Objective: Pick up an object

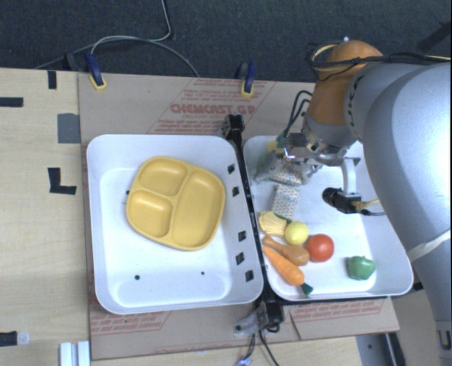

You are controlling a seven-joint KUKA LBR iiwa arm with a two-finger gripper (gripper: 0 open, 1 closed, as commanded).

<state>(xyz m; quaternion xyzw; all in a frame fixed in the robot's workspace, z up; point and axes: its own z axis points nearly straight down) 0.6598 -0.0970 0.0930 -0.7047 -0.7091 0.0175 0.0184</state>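
Nearest, the bench shows pale wood with black marks. On it lies a brown cardboard sheet carrying two white bins. The left bin holds a yellow divided plate. In the near part of the right bin sit a carrot, a tomato, a lemon and a green pepper. Farther in lies a patterned packet. Above it, the gripper hangs low at the bin's far left; I cannot tell how its fingers stand. Clamps pin the cardboard's far edge, and beyond lies dark carpet with a cable.
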